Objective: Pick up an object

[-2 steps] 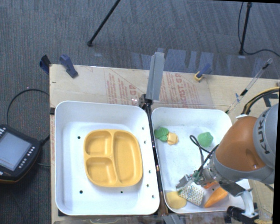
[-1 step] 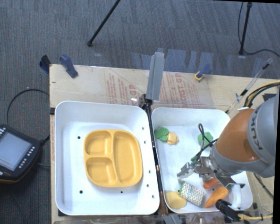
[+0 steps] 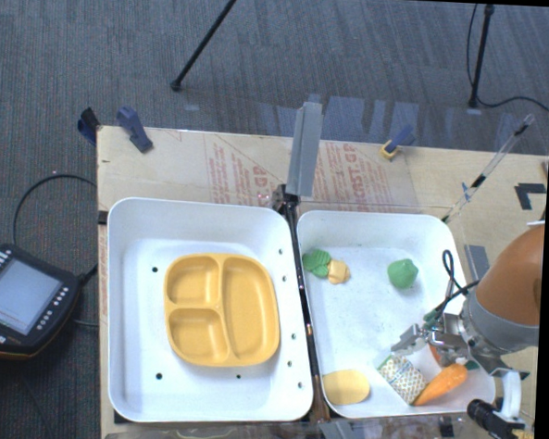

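Since the task names no particular object, the likeliest candidate in the camera view is whatever lies nearest the end effector (image 3: 431, 341), which hangs low over the near right corner of the right bin (image 3: 378, 220). Just under and beside it lie a toy carrot (image 3: 442, 384), orange and tapered, with its thick end toward the arm, and a small patterned packet (image 3: 400, 378) touching or almost touching the carrot's tip. Both look light. The carrot seems smooth and rounded, so I would expect it to roll or squirt out of a pinch; across its thick middle looks the safest hold. The packet looks flat and slightly soft, hard to get under, and is best taken across its narrow width.

Farther off in the same bin are a pale yellow lump (image 3: 346, 387) at the near left corner, a green round piece (image 3: 402, 273) toward the far side, and a green leafy bit (image 3: 316, 262) touching a small yellow piece (image 3: 338, 273) by the left wall. All look like light play food. The left bin (image 3: 129, 251) holds a yellow divided tray (image 3: 222, 309), stiffer and wide, awkward for a two-finger pinch except at its rim.

Whether the end effector is open or closed I cannot tell: metal parts and cabling crowd that spot, and the arm's bulk covers the bin's right wall. Nothing is visibly held. The surface (image 3: 213, 168) beyond the bins is brown board.
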`<state>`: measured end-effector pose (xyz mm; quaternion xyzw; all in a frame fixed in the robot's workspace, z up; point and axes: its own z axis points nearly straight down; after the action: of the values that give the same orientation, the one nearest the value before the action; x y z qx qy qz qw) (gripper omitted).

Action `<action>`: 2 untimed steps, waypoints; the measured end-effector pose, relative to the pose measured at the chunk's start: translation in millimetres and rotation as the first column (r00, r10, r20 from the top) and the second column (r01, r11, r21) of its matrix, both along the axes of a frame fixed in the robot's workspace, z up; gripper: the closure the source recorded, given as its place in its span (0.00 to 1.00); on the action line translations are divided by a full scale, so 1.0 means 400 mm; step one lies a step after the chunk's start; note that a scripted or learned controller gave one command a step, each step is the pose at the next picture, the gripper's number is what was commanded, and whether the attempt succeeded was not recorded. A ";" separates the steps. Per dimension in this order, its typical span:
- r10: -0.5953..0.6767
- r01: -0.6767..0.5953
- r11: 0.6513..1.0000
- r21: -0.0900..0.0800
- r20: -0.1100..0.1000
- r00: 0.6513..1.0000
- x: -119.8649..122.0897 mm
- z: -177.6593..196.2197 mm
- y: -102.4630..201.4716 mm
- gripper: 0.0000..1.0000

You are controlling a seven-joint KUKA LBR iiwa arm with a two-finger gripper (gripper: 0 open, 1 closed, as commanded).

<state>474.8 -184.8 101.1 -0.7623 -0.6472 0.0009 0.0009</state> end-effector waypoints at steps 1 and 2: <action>0.056 -0.056 0.998 0.003 -0.002 0.998 0.001 -0.037 0.046 0.00; 0.057 -0.057 0.998 0.005 -0.001 0.998 0.003 -0.014 0.047 1.00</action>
<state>475.9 -165.8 95.6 -0.7435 -0.6687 -0.0001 0.0031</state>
